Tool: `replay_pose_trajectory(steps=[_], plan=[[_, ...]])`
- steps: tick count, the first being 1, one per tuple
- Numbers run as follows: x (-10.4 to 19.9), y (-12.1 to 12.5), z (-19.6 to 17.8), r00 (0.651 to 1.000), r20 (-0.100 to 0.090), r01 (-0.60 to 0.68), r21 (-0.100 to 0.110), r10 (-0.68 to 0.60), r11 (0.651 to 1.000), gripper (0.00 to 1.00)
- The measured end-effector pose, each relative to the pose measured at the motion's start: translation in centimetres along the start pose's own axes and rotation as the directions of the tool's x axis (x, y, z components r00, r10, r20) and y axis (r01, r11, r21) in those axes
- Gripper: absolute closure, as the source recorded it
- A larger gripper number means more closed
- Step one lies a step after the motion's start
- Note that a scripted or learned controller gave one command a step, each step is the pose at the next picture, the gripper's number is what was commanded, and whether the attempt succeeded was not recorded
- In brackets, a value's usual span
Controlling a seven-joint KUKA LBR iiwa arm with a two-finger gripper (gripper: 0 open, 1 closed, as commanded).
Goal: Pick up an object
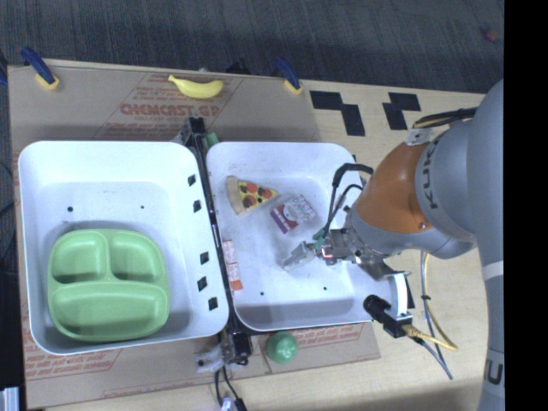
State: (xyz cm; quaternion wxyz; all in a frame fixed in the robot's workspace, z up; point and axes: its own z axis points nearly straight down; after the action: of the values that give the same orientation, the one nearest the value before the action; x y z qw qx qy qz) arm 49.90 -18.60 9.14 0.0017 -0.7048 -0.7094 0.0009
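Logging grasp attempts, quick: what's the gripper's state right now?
Gripper: low in the right bin, beside the wrapped packet; open or closed cannot be told.

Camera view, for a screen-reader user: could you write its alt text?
A grey arm reaches from the right into the right bin, its tool low beside a pizza slice toy and a small packet. The left bin holds a green divided tray.
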Motion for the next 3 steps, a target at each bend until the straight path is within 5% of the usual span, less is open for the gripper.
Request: replay_pose_trajectory(steps=[1, 2, 3], plan=[[-0.8, 9.3, -0.2, 1.000, 0.000, -0.002, -0.003, 0.002, 1.000, 0.00], [3.2, 15.8, -0.1, 1.000, 0.000, -0.001, -0.003, 0.001, 1.000, 0.00], [3.2, 15.9, -1.2, 1.000, 0.001, 0.004, -0.003, -0.004, 1.000, 1.00]])
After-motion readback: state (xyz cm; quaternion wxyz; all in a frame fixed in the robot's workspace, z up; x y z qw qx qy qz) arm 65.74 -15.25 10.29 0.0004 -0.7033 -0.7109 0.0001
